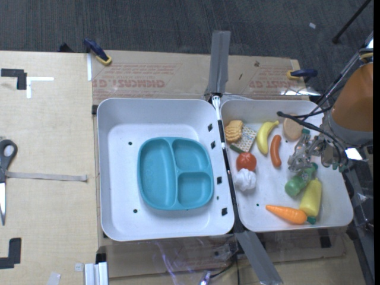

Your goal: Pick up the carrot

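Note:
The orange carrot (pixel 286 214) lies near the front edge of the right bin (pixel 261 219), its tip pointing left. My gripper (pixel 303 159) hangs over the right side of that bin, a good way behind the carrot and apart from it. It sits just above a green vegetable (pixel 295 186). The grey arm with its orange band (pixel 356 100) comes in from the right.
The right bin also holds a yellow item (pixel 311 198) beside the carrot, a banana (pixel 267 136), a red sausage (pixel 275 151), a tomato (pixel 246 161), a white garlic (pixel 245 180) and crackers (pixel 234 130). A blue divided plate (pixel 176 173) sits in the left bin (pixel 113 159).

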Motion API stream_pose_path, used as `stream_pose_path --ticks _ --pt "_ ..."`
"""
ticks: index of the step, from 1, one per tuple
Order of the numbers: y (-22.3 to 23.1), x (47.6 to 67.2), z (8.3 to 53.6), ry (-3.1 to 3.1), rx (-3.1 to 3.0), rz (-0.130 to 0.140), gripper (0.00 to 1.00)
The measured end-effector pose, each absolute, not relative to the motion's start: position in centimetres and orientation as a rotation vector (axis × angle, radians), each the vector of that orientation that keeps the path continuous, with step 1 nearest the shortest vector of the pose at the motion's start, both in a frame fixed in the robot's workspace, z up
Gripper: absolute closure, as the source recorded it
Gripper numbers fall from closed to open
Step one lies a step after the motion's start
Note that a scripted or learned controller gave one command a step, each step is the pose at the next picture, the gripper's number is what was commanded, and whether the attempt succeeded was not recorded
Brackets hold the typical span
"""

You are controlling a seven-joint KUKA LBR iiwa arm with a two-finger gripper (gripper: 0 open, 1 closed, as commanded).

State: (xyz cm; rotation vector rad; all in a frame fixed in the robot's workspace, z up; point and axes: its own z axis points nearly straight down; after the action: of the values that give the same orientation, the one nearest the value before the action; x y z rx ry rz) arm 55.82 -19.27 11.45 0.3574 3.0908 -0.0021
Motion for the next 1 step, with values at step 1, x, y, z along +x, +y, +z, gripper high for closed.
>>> stream_pose_path --ticks 1 --pt "-19.25 55.82 11.44 3.091 0.357 -0.002 0.00"
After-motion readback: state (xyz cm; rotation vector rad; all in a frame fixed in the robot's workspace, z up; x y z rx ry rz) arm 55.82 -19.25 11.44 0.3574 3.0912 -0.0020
